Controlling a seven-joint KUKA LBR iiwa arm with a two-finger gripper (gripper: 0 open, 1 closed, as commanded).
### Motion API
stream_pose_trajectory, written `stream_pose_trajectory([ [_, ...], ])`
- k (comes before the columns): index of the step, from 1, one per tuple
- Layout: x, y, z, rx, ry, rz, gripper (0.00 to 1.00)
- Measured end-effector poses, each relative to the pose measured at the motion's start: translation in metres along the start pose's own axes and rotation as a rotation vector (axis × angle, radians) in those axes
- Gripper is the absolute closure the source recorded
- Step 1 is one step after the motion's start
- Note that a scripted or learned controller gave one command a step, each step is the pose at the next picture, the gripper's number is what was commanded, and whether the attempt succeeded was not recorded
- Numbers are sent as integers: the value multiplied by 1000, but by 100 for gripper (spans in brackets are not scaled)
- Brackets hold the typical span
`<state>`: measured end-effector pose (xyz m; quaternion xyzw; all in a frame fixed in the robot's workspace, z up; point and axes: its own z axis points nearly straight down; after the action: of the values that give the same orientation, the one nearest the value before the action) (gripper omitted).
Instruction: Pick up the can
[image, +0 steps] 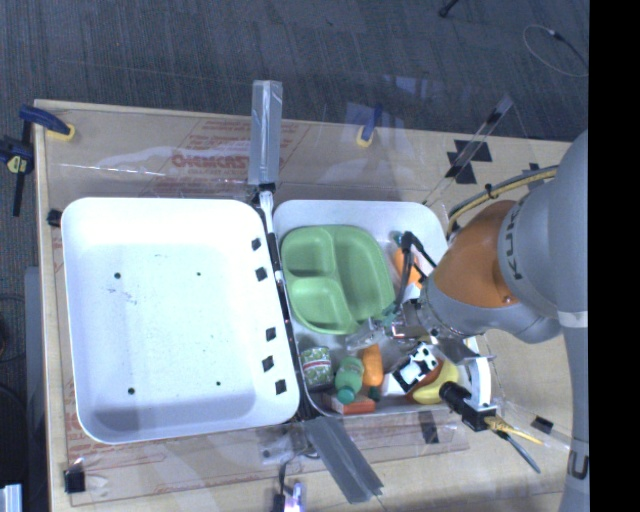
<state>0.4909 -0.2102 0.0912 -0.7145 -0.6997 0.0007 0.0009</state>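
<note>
The can is small, with a green label and a pale top, and it stands in the near left corner of the right bin. My gripper hangs low over the middle of that bin, at the near right edge of a green divided plate. It is to the right of the can and a little further back, apart from it. The grey wrist and its orange band cover the bin's right side.
A green bottle, orange pieces, a black-and-white checked object and a yellow banana crowd the near part of the right bin beside the can. The left bin lies across the divider.
</note>
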Motion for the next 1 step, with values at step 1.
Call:
stream_pose_trajectory([
  [1, 5, 60, 2, 8, 2, 261, 0],
])
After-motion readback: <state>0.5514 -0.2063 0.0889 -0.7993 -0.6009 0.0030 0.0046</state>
